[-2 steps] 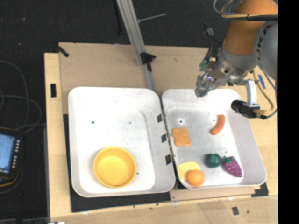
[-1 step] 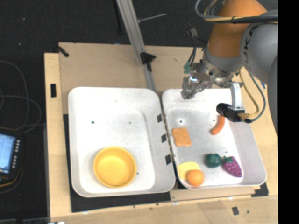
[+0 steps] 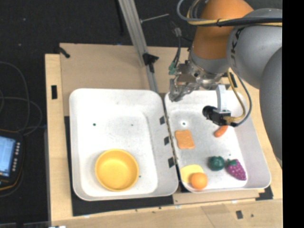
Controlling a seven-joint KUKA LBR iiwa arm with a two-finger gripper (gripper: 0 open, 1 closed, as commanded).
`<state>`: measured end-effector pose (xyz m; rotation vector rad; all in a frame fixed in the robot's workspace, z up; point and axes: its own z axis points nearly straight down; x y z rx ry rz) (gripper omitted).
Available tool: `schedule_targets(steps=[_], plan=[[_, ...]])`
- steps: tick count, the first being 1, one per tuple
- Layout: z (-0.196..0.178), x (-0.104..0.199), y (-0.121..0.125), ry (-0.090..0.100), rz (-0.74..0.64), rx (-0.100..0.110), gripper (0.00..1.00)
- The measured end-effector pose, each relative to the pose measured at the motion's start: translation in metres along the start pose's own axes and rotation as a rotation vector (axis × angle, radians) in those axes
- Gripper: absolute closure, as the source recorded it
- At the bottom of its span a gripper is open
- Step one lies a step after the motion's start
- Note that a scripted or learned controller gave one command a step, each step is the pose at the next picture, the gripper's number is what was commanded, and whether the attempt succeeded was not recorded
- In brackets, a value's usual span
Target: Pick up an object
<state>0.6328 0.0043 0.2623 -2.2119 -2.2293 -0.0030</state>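
My gripper (image 3: 176, 95) hangs over the far left corner of the right bin (image 3: 251, 151), next to the divide between the two bins. Nothing shows in its grasp. In the right bin lie a tan square cracker (image 3: 184, 139), a small orange carrot (image 3: 220, 131), a dark green vegetable (image 3: 216, 163), a purple bunch of grapes (image 3: 236, 169), and an orange (image 3: 198, 180) resting against a yellow piece (image 3: 189, 170) at the near left corner. The cracker is the closest item, a little nearer the front than the gripper.
A yellow bowl (image 3: 116, 170) sits in the near part of the left bin (image 3: 114, 113). A slanted metal post (image 3: 137, 37) rises behind the bins. A black fitting with cables (image 3: 212, 112) hangs from the arm above the carrot.
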Motion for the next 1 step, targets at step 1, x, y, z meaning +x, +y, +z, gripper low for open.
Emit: schedule_targets(steps=[1], plan=[[-0.0041,0.0496,-0.0034,0.000,0.001,-0.002,1.00]])
